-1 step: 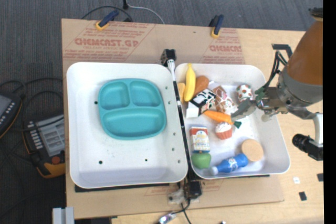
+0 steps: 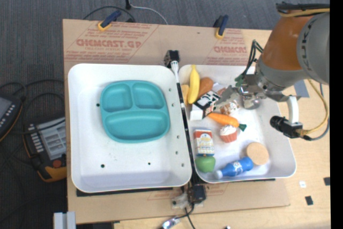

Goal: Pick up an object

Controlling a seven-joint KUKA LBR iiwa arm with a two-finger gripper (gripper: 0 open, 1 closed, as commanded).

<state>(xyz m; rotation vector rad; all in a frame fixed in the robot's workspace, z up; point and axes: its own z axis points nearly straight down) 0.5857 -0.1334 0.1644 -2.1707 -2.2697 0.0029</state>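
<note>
The tool (image 2: 239,95) is seen low over the upper part of the right bin (image 2: 282,161), reached in from the right below the arm's orange band (image 2: 281,51). Whether it is wide, narrow or holding anything cannot be told, since its tip is lost among the objects beneath it. No object is seen lifted; all lie in the right bin. A banana (image 2: 193,85) is placed along the bin's left wall, with a carrot (image 2: 224,119) just below the tool and a cupcake (image 2: 229,133) touching the carrot. A small carton (image 2: 203,142) is set above a green apple (image 2: 205,163), and a blue bottle (image 2: 236,168) lies beside a tan disc (image 2: 258,153). A teal tray (image 2: 135,111) is held in the left bin (image 2: 86,169). Both bins are carried on the surface (image 2: 107,43).
</note>
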